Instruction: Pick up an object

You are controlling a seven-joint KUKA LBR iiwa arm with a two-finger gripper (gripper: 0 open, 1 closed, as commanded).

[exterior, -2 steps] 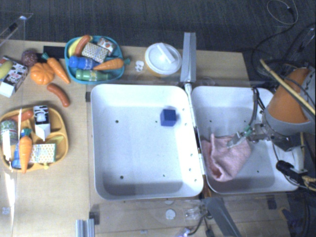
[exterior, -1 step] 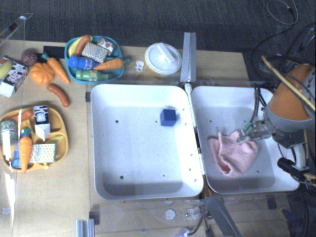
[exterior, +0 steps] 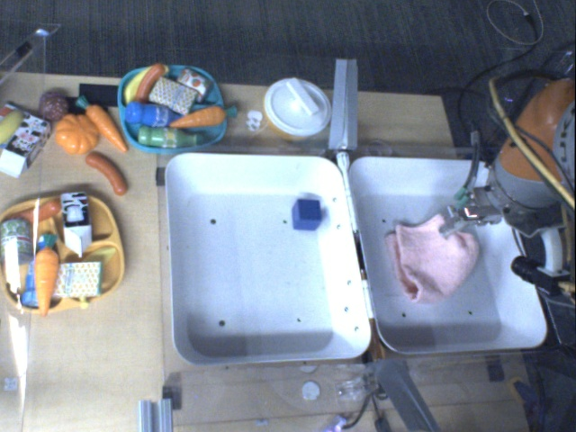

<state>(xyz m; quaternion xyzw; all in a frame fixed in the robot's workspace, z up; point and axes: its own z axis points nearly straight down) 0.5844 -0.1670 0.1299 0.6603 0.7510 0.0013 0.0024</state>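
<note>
A crumpled pink cloth (exterior: 433, 260) lies in the right bin (exterior: 504, 331), a little right of its middle. My gripper (exterior: 459, 216) hangs at the cloth's upper right corner, low over the bin and touching or nearly touching the fabric. The grey arm with its orange band (exterior: 540, 120) reaches in from the right edge. A small blue cube (exterior: 308, 212) sits in the left bin (exterior: 225, 331), towards its upper right part, well away from the gripper.
A metal divider (exterior: 342, 106) stands between the bins at the back. A white lidded bowl (exterior: 297, 108), a blue bowl of toy food (exterior: 173, 108), loose toy vegetables (exterior: 90, 138) and a yellow tray (exterior: 108, 241) sit on the bench to the left. Cables (exterior: 513, 151) hang near the arm.
</note>
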